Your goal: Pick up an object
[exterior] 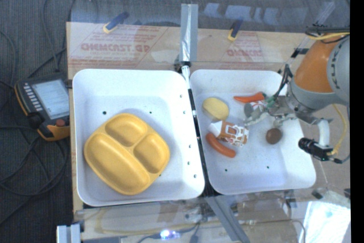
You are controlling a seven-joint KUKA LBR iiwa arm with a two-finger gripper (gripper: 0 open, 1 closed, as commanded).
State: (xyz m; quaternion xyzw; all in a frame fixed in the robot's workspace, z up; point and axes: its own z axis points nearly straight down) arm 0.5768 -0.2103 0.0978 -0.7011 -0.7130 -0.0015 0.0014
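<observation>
The right bin [256, 173] holds a yellow potato-like lump [215, 107], an orange carrot [249, 98], a white and orange carton [233, 133], a red sausage [220, 145] and a small brown ball [273, 135]. My gripper [263, 110] reaches in from the right and sits low between the carrot and the brown ball, just right of the carton. Nothing shows clearly between its fingers.
The left bin [91, 88] bears a yellow sectioned tray [127, 152]. A metal divider [188, 37] runs between the bins. A handheld pendant [44, 102] lies on the floor at the left. Cables hang by the arm at the right.
</observation>
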